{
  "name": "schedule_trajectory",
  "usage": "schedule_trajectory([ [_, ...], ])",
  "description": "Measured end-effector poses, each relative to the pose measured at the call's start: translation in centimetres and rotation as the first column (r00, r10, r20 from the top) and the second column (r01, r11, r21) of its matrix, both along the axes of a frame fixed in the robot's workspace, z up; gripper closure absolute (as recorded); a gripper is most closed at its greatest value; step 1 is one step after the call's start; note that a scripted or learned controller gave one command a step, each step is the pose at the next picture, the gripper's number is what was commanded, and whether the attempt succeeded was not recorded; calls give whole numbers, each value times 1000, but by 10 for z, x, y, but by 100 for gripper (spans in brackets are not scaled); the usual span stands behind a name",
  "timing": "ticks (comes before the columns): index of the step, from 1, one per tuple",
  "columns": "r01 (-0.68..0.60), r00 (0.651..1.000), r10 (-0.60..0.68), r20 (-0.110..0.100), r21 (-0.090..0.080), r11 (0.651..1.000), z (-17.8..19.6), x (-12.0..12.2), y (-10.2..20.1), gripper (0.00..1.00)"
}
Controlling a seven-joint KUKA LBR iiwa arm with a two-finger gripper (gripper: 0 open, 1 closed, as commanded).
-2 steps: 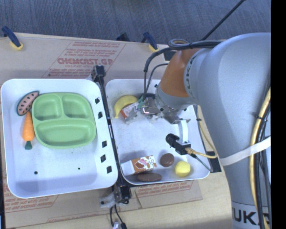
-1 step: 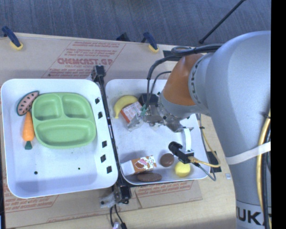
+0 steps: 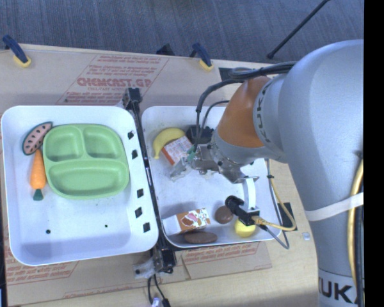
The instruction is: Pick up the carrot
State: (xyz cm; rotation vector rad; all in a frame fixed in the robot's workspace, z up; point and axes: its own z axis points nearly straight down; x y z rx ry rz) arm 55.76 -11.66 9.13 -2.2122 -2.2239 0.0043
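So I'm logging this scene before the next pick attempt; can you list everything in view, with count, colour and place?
carrot: 1, orange with green end, left bin, left of the tray
divided tray: 1, green, left bin
watermelon slice: 1, red with dark rind, left bin, above the carrot
banana: 1, yellow, right bin, upper left
snack packet: 1, orange and white, right bin, beside the banana
small carton: 1, orange and white, right bin, lower part
brown items: 2, right bin, near its lower edge
yellow item: 1, right bin, lower right
bins: 2, white, side by side
clamps: 2, blue and yellow, bench's far edge
arm: 1, grey with orange band, over the right bin
end effector: 1, over the right bin
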Motion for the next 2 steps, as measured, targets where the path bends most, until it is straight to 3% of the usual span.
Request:
schedule_trajectory([
  [1, -3, 1000, 3, 2, -1, 1000, 0, 8, 20, 0],
  [2, -7, 1000, 7, 0, 0, 1000, 10, 8, 20, 100],
])
